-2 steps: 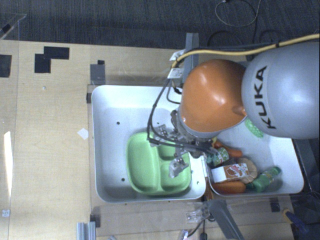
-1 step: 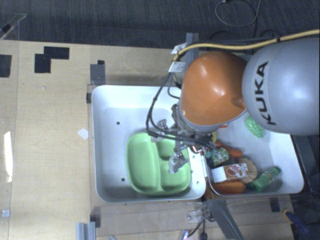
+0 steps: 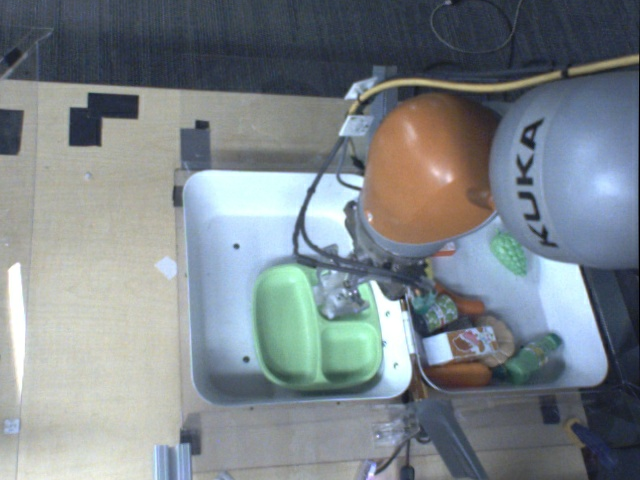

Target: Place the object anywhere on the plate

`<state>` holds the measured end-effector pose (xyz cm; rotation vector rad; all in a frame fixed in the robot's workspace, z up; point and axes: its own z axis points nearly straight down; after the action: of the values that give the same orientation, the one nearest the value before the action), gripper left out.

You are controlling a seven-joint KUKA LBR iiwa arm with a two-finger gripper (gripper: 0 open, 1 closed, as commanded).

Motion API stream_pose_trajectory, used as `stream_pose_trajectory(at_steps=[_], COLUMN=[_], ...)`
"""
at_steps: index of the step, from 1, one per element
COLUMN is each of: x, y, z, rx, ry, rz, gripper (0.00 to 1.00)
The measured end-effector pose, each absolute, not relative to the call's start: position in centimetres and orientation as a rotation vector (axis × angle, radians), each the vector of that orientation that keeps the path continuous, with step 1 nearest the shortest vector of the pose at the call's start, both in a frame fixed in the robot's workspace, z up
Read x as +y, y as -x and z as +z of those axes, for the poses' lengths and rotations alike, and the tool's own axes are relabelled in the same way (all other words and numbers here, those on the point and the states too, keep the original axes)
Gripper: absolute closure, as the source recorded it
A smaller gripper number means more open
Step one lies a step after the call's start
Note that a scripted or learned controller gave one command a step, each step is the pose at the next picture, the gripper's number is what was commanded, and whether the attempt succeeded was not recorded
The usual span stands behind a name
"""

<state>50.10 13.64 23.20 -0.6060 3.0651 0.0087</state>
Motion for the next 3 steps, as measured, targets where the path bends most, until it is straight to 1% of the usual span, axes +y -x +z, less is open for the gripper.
stream_pose_trajectory(at_steps=[1,2,3], x=[13.7,13.8,9.5], y=[-50.1,-50.3,-49.9], z=[23.2,24.4,18.5], rx=[3.065,3.057,3.085], ry=[0.606,0.600,0.552], rz=[0.009,0.013,0.002], gripper=[0.00,1.00,1.00])
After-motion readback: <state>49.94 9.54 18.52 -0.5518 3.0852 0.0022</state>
